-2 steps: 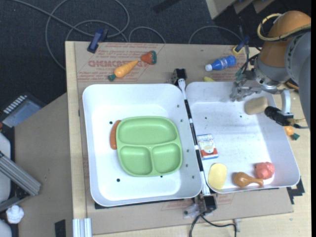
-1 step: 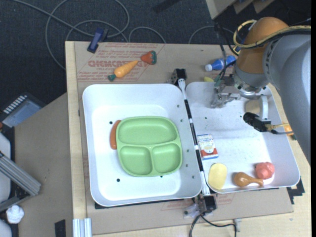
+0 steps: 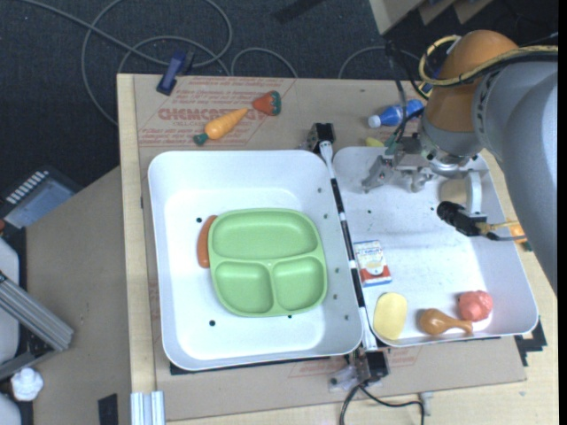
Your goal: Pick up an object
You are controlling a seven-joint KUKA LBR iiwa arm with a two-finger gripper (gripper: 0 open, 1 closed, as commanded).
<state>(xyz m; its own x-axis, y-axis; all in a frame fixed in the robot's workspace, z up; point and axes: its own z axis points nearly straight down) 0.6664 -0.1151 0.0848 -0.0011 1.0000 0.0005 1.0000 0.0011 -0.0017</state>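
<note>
- Hovering at the right bin's (image 3: 523,282) far edge, our end effector (image 3: 400,173) grips nothing; finger spread we cannot tell.
- Objects line its near edge: yellow lemon (image 3: 390,315), carton (image 3: 371,262) just left; middle open.

Flat brown cardboard sheet (image 3: 133,237) under the bins: red print, legible as "CHEMCAST" just left of the orange toy carrot (image 3: 232,120). Smaller lines beneath are illegible.
</note>
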